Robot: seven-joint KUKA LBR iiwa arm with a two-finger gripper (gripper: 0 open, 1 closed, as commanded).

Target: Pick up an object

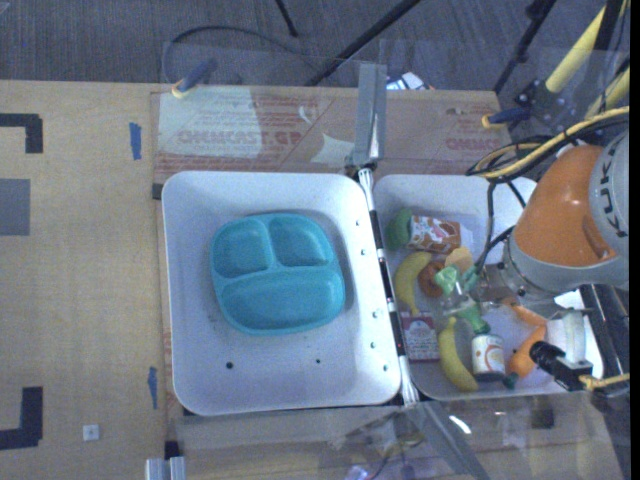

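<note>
Two white bins (190, 298), one blue tray (278, 271), two bananas (408, 280), gripper (470, 290) low among toys, its grip impossible to tell

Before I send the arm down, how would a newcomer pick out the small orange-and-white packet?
Look in the right-hand white bin, the crowded one. Go to its far end, beside a green item. The packet lies flat there, the only boxy printed thing among the rounded bananas.

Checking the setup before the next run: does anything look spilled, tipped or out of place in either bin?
Nothing stands out. The blue divided tray lies flat in the left bin. The right bin holds a jumble of toy food, including two bananas, all inside its walls. The gripper is down among them.
</note>
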